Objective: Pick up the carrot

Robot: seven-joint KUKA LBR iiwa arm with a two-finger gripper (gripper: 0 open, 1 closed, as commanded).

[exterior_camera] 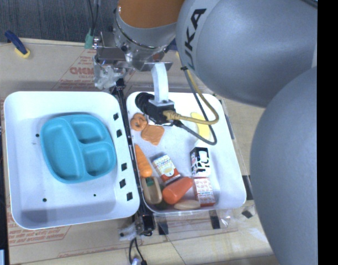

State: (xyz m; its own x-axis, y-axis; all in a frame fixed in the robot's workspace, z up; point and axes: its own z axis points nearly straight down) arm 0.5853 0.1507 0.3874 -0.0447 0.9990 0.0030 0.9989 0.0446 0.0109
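Observation:
The carrot is a slim orange cone lying along the left wall of the right bin, its tip pointing to the back. My gripper hangs under the orange-banded wrist, beyond the back edge of the bins near the divider. It is well behind the carrot and apart from it. Nothing shows between it and the carrot except a small orange ring-shaped toy and an orange wedge.
The left bin holds a blue divided tray. Around the carrot lie a small printed box, a brown bottle, a red-orange piece, a black-and-white carton, a red box and a yellow item.

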